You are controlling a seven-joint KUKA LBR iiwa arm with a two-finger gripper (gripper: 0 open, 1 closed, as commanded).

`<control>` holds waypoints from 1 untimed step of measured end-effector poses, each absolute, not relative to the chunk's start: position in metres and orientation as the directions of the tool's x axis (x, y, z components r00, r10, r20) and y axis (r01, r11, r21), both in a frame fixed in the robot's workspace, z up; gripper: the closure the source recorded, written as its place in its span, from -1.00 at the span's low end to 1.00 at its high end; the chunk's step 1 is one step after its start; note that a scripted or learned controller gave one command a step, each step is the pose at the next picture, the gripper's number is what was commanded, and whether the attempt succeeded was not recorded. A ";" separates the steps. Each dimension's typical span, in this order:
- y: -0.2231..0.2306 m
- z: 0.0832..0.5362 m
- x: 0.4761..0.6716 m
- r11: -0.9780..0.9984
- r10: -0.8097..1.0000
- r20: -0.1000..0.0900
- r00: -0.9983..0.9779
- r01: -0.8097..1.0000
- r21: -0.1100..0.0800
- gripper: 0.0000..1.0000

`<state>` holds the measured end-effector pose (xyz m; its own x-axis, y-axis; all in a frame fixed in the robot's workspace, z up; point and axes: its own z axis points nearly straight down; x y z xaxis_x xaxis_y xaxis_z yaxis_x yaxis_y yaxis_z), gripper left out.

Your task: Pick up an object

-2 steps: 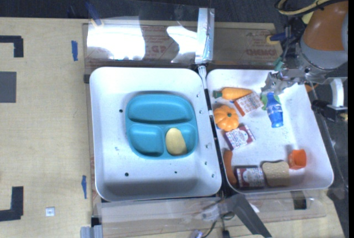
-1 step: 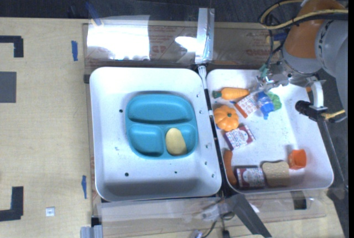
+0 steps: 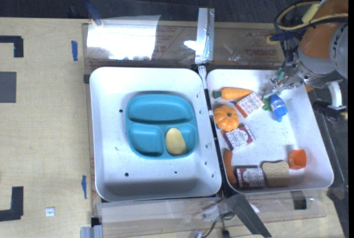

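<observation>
My gripper hangs over the far right corner of the right bin, just above and behind a small blue bottle. In the same bin lie an orange carrot, a little pumpkin, two red-and-white sauce packets, an orange cup, a brown bread piece and a dark bottle. Nothing visibly hangs from the gripper.
The left bin holds a blue divided plate with a yellow potato-like item in its near right compartment. A clear plastic sheet and a metal bracket stand behind the bins. Cables loop above the wrist.
</observation>
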<state>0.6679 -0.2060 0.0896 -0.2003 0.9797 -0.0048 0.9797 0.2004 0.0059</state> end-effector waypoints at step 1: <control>-0.223 0.108 0.668 0.019 1.000 -0.003 -0.019 1.000 0.006 1.00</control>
